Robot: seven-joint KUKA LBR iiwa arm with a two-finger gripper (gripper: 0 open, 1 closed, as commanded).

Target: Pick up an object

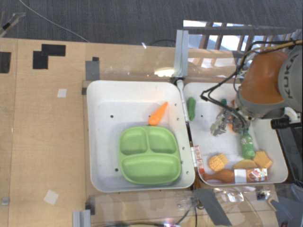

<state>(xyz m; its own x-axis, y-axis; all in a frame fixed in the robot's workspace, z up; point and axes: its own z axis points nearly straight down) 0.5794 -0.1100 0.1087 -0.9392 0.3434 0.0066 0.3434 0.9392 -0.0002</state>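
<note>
- Bench (42, 141): carries two shallow white bins side by side, the left bin (99, 126) and the right bin (206, 126), which meet along a shared edge.
- Left bin: a green divided tray (149, 155) lies toward the near right corner; an orange carrot (158, 113) lies tilted just beyond the tray's far edge, close to it.
- Arm (265, 82): grey with an orange band, reaches over the right bin's far right part.
- Gripper (222, 124): sits low over the middle of the right bin. Jaw state cannot be told; no object is visible between them.
- Right bin, far left: a green cucumber-like piece (191, 109) lies along the shared edge.
- Right bin, right of the gripper: a green bottle (246, 144) lies just beside it.
- Right bin, near edge: a yellow corn piece (218, 162), a yellow-orange piece (262, 159), a brown sausage-like item (222, 176) and a white-and-red carton (251, 175) crowd together.
</note>
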